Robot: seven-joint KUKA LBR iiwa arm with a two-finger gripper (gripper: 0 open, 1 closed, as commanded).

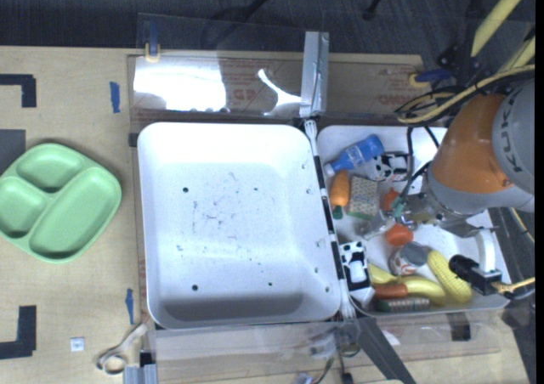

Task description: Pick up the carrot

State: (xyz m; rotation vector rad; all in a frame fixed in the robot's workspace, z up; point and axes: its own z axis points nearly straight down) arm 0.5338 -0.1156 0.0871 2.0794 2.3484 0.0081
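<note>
The carrot (340, 190) is a short orange piece with a green top. It lies in the right bin (489, 310), close to the wall shared with the left bin. My gripper (409, 211) hangs low over the middle of the right bin, under the orange wrist band (470, 153), about a hand's width to the right of the carrot. A small orange-red piece (399, 234) lies just below the gripper, and another (389, 200) just to its left. I see nothing held.
The right bin is crowded: blue bottle (361, 153), grey mesh pad (364, 195), cow-patterned block (353, 253), corn (448, 277), banana (412, 286), red pepper (391, 292). The left bin (170, 144) adjoins it. A green divided plate (55, 201) lies far left.
</note>
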